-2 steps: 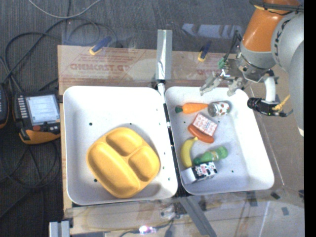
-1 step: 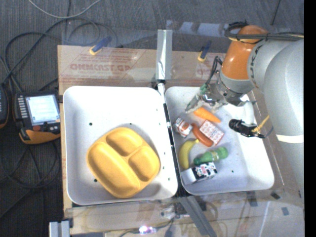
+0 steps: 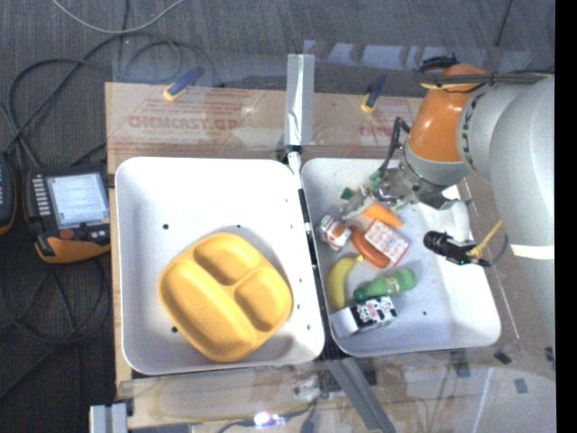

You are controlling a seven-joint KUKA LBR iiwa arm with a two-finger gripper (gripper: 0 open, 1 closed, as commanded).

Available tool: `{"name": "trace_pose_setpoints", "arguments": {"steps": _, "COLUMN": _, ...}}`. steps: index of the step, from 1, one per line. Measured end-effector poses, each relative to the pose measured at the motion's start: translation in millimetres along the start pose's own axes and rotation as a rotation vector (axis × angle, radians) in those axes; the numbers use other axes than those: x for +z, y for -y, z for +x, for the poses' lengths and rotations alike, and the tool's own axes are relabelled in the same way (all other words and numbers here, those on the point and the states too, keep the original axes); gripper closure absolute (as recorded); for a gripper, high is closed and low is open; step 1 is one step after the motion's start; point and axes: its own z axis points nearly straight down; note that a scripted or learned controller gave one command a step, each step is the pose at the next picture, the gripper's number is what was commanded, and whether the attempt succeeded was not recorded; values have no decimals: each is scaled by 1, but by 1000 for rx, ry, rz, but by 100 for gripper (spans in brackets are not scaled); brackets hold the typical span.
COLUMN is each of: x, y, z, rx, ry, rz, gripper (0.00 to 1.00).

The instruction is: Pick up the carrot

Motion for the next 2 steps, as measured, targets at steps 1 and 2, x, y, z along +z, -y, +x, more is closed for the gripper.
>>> {"name": "trace_pose_setpoints", "arguments": {"steps": 1, "x": -7, "y": 3, "z": 1, "rx": -2, "ry": -6, "rz": 13, "gripper": 100}}
{"name": "trace_pose_setpoints", "arguments": {"steps": 2, "x": -94, "y": -30, "z": 52, "rx": 176, "ry": -3, "rz": 37, "gripper": 100}}
